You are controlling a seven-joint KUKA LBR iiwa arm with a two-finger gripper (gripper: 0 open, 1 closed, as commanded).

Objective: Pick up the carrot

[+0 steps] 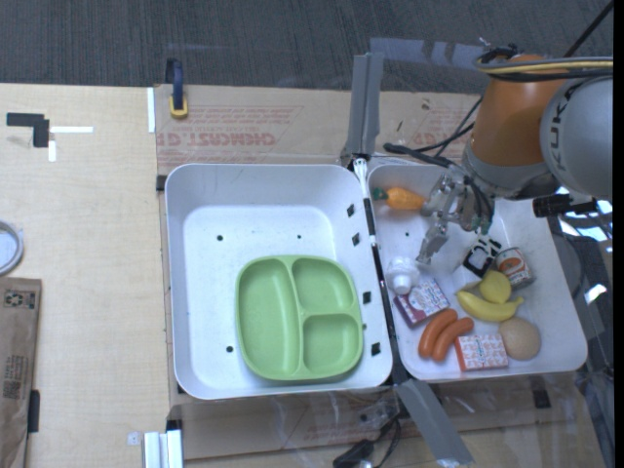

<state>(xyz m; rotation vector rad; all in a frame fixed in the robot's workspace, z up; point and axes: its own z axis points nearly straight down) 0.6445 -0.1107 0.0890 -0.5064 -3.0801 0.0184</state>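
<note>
Sat on table (88,213): two white bins. Left bin (195,261) held green plate (297,317). Right bin (565,339) held carrot (405,199), top left corner, close to wall. Looked small, light, hard, smooth. Best grabbed across middle. Little room by wall. Hung beside carrot: hand (436,240), open, holding nothing.

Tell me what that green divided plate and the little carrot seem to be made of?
The green divided plate looks like moulded plastic: one even matte colour, rounded rims, soft sheen. The carrot is probably a plastic toy, judging by its smooth, uniform orange and tidy green tip, though it is too small to be sure.
</note>
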